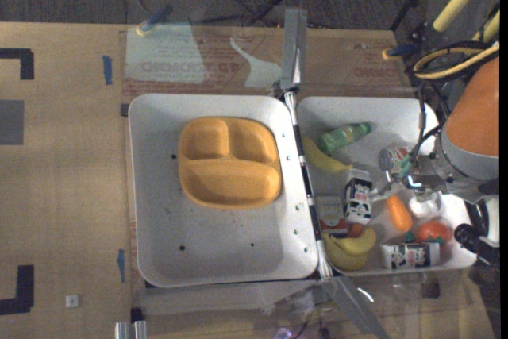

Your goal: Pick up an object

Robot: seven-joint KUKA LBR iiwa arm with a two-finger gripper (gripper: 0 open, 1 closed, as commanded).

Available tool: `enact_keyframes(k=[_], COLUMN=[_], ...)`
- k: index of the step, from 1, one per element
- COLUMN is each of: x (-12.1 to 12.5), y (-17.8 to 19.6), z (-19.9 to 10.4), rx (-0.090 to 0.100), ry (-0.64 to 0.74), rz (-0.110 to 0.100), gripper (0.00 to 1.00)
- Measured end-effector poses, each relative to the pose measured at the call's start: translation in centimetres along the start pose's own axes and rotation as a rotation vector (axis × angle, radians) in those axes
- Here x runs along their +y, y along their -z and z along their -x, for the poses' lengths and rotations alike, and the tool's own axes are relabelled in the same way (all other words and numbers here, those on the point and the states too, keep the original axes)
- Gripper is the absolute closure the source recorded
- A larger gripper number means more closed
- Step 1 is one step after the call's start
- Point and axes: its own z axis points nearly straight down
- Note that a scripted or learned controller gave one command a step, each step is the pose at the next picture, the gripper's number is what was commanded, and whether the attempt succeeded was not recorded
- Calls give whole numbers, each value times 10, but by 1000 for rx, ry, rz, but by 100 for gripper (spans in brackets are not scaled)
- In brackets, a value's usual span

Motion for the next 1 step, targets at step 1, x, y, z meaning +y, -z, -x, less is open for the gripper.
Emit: enact_keyframes(k=[1], x=[41], y=[-89], z=[38], rx=[-3], ry=[91], rz=[33], gripper=[0])
